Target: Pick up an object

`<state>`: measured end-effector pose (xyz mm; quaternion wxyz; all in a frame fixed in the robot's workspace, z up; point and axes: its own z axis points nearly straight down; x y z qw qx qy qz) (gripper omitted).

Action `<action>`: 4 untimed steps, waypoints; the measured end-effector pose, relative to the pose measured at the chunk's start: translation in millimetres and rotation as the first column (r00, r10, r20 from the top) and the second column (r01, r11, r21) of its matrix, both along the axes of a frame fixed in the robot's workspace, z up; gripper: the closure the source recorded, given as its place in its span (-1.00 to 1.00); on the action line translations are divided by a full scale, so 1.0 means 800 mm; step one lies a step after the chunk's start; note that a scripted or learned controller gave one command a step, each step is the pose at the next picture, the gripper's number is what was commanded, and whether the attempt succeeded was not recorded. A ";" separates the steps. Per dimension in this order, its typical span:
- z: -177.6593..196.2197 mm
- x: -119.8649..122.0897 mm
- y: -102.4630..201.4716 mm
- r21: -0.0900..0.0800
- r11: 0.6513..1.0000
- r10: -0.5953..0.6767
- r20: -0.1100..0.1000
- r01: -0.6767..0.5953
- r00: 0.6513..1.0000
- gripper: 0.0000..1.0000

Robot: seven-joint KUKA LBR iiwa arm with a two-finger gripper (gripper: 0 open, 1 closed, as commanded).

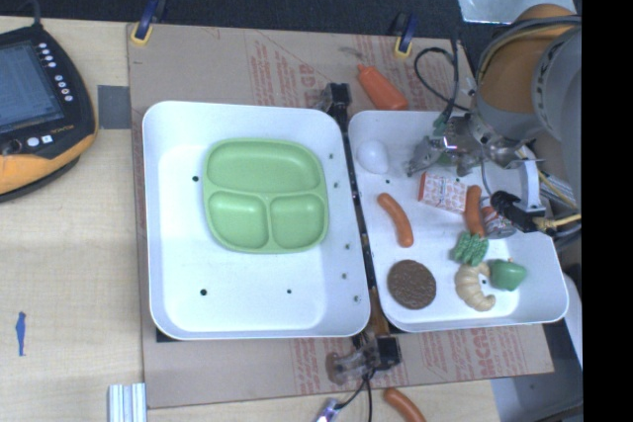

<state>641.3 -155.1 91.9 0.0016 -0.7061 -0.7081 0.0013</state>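
The right white bin (554, 309) holds several toy foods: a white ball (372, 154), an orange sausage (396, 218), a red-and-white packet (443, 192), a second sausage (474, 210), green broccoli (471, 248), a brown patty (410, 283), a croissant (475, 288) and a green piece (508, 274). My gripper (433, 151) hangs low over the bin's upper part, just above the packet and to the right of the white ball. I see nothing carried by it. The arm covers the bin's upper right corner.
The left bin (168, 301) holds a green divided plate (265, 194). An orange carrot (380, 88) lies on the cardboard behind the bins, and another orange piece (406, 403) lies in front. A control pendant (40, 109) rests at far left.
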 end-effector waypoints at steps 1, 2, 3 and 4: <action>0.013 0.000 0.000 0.001 1.000 0.001 -0.001 -0.001 1.000 1.00; 0.126 -0.052 0.117 0.000 1.000 0.003 0.002 -0.003 1.000 1.00; 0.125 -0.052 0.116 0.000 1.000 0.002 0.000 -0.002 1.000 -1.00; 0.083 -0.075 0.041 -0.003 1.000 0.001 -0.001 -0.001 1.000 -1.00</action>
